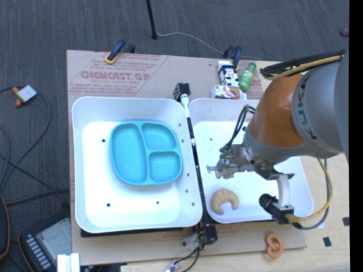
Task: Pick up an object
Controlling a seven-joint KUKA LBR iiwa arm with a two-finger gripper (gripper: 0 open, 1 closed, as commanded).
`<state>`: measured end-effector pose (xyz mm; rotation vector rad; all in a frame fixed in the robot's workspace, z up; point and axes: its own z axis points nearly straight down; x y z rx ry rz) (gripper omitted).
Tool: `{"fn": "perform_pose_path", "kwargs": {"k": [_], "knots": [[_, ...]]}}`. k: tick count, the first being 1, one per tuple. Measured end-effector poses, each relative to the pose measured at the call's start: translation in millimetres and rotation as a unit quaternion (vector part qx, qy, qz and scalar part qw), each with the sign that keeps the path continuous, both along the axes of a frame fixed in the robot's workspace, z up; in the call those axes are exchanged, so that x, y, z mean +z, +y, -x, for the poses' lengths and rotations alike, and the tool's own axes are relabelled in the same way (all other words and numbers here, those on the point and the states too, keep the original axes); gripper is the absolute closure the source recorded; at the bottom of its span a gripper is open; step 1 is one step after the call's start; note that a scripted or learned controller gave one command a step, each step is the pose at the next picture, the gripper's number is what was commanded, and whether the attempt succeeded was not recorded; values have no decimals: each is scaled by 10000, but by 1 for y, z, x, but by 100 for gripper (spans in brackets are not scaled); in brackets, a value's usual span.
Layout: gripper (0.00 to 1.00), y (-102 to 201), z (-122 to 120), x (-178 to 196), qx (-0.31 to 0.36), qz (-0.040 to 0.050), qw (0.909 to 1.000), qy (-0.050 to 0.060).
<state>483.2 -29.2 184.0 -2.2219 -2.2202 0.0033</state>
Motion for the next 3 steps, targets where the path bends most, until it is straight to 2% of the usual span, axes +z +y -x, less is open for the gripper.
{"fn": "perform_pose_path", "kwargs": {"k": [2, 3], "knots": [[100, 0, 0, 0, 8, -6, 10000, -1], [100, -17, 0, 0, 4, -3, 10000, -1]]}}
